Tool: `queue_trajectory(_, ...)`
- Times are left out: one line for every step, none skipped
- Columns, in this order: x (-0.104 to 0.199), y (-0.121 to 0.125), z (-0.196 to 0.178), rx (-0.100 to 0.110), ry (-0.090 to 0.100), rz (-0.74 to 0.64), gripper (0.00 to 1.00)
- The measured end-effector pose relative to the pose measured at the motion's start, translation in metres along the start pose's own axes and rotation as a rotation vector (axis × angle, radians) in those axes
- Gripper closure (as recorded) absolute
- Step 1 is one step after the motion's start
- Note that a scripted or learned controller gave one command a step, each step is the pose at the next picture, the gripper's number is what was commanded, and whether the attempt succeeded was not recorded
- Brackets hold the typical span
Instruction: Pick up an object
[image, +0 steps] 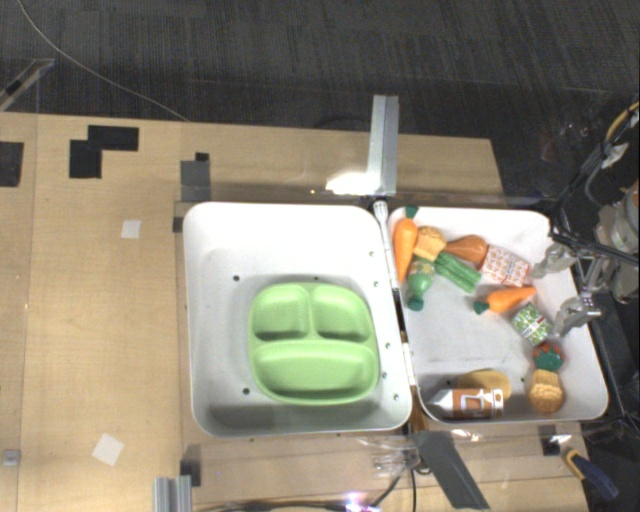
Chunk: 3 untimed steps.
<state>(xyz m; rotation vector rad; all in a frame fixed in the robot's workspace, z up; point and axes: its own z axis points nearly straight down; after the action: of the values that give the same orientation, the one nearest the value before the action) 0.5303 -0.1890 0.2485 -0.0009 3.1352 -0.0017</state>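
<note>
We see the hand (573, 290) open over the right bin's (470, 350) far edge (holding nothing), near a small can (531, 323).

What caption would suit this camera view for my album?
Gripper poised at the right bin's edge beside toy foods; a green divided plate lies in the left bin.

A light wooden desk (90, 330) carries two shallow white bins touching side by side. The right bin (470, 345) sits directly beside the hand (570, 290); the left bin (215, 300) lies beyond it, farther from the hand. Small pale squares (131, 229) dot the desk, well apart from the hand.
</note>
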Motion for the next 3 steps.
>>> queue_trajectory(-0.03,-0.014,0.129,0.004,-0.024,0.056,0.0)
queue_trajectory(-0.063,-0.009,0.161,0.001,-0.006,0.135,0.0)
queue_trajectory(-0.068,-0.008,0.147,0.003,-0.019,0.128,1.0)
